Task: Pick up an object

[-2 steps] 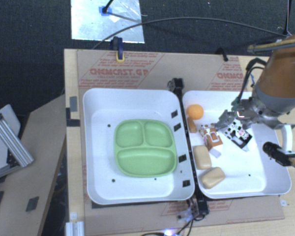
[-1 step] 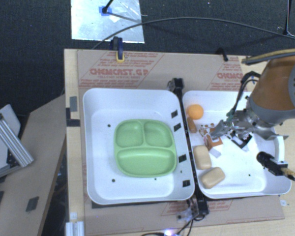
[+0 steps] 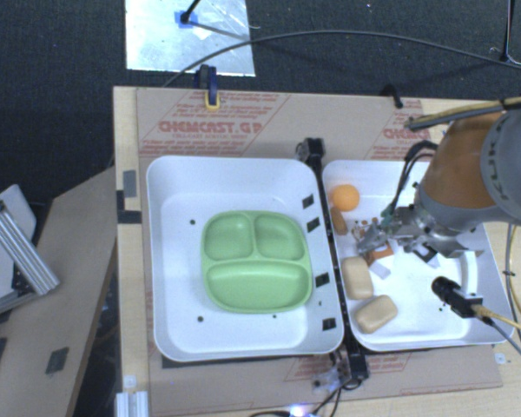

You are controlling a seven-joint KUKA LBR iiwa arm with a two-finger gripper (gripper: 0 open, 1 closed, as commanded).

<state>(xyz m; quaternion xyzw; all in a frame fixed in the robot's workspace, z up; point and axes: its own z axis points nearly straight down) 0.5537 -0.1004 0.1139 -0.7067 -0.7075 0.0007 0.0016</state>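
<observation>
My gripper (image 3: 371,235) hangs low over the left middle of the right bin (image 3: 417,333), reaching in from the right. Just under its tip lies a small orange-and-white thing (image 3: 378,255), partly hidden by the gripper. An orange ball (image 3: 345,197) rests at the bin's upper left, with a small brown piece (image 3: 339,221) below it. Two tan bread-like lumps sit lower down: one (image 3: 357,277) near the left wall, the other (image 3: 375,313) near the front. Nothing shows between the fingers.
The left bin (image 3: 178,198) holds a green divided plate (image 3: 256,260). A ridge with black clips (image 3: 319,224) separates the two bins. The arm's grey and orange body (image 3: 469,176) covers the right bin's upper right.
</observation>
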